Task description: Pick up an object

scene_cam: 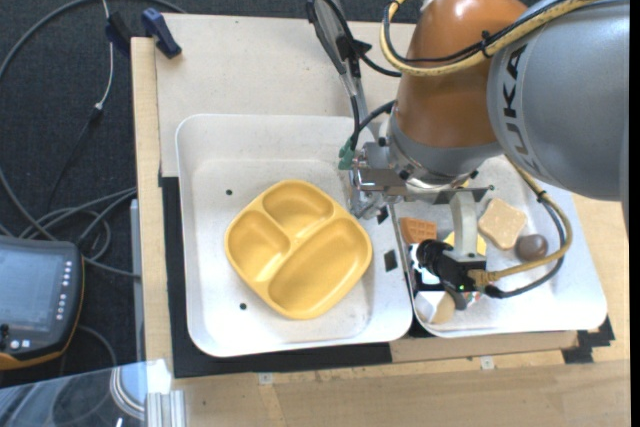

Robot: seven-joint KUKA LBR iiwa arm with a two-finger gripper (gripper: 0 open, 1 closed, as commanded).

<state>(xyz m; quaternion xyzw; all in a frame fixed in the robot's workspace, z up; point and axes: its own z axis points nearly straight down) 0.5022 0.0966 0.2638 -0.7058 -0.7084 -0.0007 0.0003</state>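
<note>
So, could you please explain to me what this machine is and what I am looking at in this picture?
It is one picture, taken by a fixed camera above the bench, looking down at a slant. The big grey and orange shape is a robot arm reaching in from the right; its gripper hangs near the divide between two shallow white bins. The left bin holds a yellow divided plate. The right bin holds a tan block, a small brown round thing and an orange-brown piece, partly hidden by the arm. I see nothing held in the gripper.
</note>
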